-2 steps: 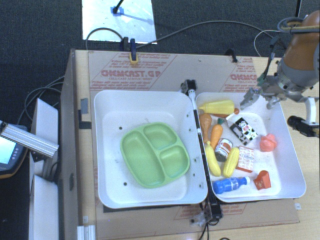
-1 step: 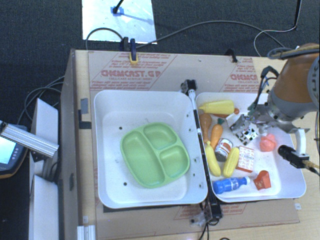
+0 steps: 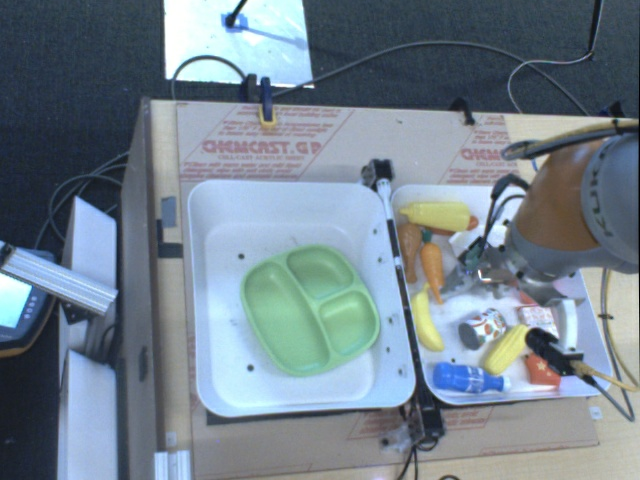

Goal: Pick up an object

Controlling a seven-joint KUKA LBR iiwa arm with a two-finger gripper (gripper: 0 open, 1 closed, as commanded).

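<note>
Approach step: the gripper (image 3: pixel 470 276) hovers low in the right bin (image 3: pixel 590 388) beside the carrot (image 3: pixel 431 264); its closure state cannot be determined. Next move calls for centring over one item, probably the carrot, before closing.

Left bin (image 3: pixel 215 268) holds a green divided plate (image 3: pixel 310 308). Gripper (image 3: pixel 470 271) sits low in the right bin (image 3: pixel 590 386), among toy foods.

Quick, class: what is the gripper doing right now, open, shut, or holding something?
Gripper: low in the right bin, beside the toy carrot; whether it is open, shut or holding anything cannot be told.
</note>
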